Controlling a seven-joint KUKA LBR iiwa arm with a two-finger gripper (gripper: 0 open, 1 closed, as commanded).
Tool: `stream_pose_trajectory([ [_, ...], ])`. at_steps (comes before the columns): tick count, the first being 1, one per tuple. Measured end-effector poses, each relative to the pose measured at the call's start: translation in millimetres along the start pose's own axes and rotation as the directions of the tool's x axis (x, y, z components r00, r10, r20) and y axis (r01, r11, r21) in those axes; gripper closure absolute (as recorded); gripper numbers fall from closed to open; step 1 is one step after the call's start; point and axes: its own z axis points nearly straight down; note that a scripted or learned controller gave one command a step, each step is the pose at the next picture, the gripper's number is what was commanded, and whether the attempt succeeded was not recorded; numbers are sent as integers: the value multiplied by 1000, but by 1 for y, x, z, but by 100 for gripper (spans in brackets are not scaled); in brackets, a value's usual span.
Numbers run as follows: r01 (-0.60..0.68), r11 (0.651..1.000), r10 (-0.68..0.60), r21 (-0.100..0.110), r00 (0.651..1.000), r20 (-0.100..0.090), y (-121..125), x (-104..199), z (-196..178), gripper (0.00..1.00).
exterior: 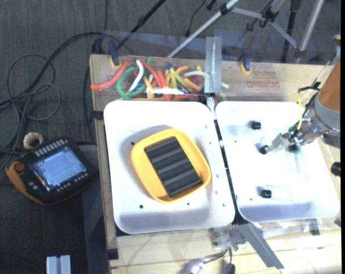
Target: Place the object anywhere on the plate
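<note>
Wooden bench (161, 250) under two white bins. Slim gripper (275, 144) low over right bin (309, 204), finger state impossible to tell. Small dark objects (255, 125) scattered around. Yellow plate (142, 158) with black ridged block (172, 166) in left bin (121, 210).

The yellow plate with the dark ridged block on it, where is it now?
In the camera view, the yellow plate lies in the middle of the left white bin, across the divider from the right bin where the end effector reaches.

A robotics lab: teach pendant (51, 170) on the floor, tripod legs (258, 7), loose cables (41, 67).
</note>
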Motion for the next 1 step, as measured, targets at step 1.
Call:
stream_pose_trajectory([
  [1, 0, 1000, 0, 0, 1000, 0, 0, 0, 0, 0],
])
